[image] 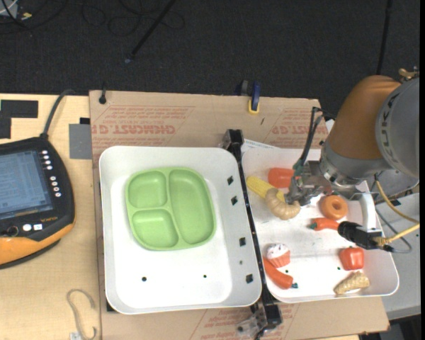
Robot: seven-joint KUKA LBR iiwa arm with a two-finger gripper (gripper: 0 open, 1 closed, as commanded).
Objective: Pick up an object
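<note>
Two white bins (120,289), cardboard (163,122) printed "CHEWY.COM", hand (297,190) above toy croissant (281,205), grip state unclear.

Colours on the bench: white bins, bright toy food

The left bin (120,275) is white and carries a light green divided plate (171,209). The right bin (382,278) is white too, with a yellow piece (258,185), an orange ring (333,207), a red block (351,258), a beige curl (281,205) and a red-orange carrot (278,274). The arm (368,122) shows orange and grey.
</note>
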